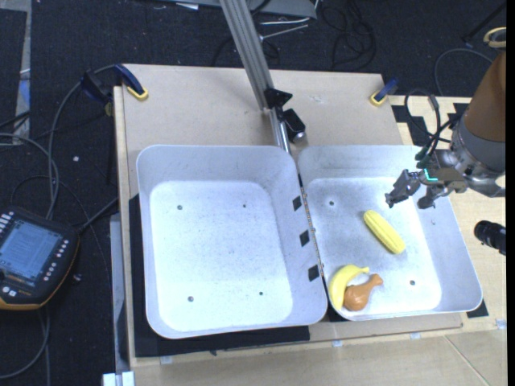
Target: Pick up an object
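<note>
A yellow corn cob (384, 231) lies slantwise on the floor of the right bin (418, 296), just below and slightly left of the hand (411, 191) in the camera view. The hand hangs above the bin's upper right part with its two dark fingers spread apart, nothing between them, and it does not touch the cob. Farther from the hand, toward the bin's near left corner, a banana (345, 278) curls around an orange-brown drumstick-shaped toy (360, 290); the two touch. The arm (485, 127), grey with an orange-brown upper part, comes in from the right behind the hand. The left bin (161, 167) sits well to the hand's left, both bins resting on the pale surface (201, 111).
</note>
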